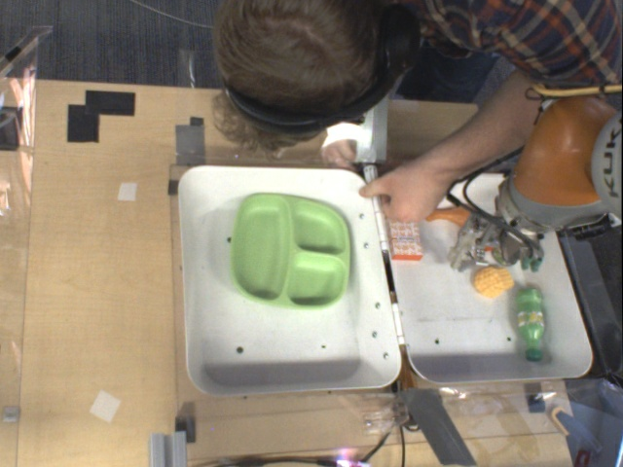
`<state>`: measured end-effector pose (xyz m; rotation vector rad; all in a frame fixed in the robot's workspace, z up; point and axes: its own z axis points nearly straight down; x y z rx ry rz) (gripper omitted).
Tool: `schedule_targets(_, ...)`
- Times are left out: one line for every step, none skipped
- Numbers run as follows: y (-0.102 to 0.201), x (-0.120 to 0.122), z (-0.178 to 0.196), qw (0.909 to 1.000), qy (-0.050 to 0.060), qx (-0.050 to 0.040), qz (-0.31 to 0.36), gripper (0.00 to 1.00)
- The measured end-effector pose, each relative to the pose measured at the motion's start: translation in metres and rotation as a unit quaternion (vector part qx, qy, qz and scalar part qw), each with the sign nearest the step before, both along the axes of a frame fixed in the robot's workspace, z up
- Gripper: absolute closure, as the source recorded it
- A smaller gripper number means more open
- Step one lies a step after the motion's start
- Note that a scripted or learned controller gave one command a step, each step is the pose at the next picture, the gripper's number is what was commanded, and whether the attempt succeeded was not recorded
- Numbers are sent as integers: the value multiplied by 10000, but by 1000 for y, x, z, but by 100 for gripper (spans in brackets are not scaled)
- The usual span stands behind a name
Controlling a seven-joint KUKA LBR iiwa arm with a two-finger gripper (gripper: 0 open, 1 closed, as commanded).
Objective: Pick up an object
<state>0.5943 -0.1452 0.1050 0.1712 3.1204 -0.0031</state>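
The right bin (pixel 458 343) holds a yellow corn-like toy (pixel 493 281), a green bottle (pixel 531 321), a red and white box (pixel 405 240) and an orange carrot-like piece (pixel 449 217). My gripper (pixel 490 249) hangs just above the yellow toy, near the bin's upper right, below the arm's orange band (pixel 557 159). No object shows between its fingers. A green divided plate (pixel 290 250) lies in the left bin (pixel 214 348).
A person leans over the bench from the top; their head (pixel 302 42) is above the left bin. Their hand (pixel 409 191) rests on the divider between the bins, close to the red and white box. Wooden bench surface (pixel 88 290) extends to the left.
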Motion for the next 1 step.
schedule_targets(109, -20, 83, 9760, 23, 52, -2177, 100)
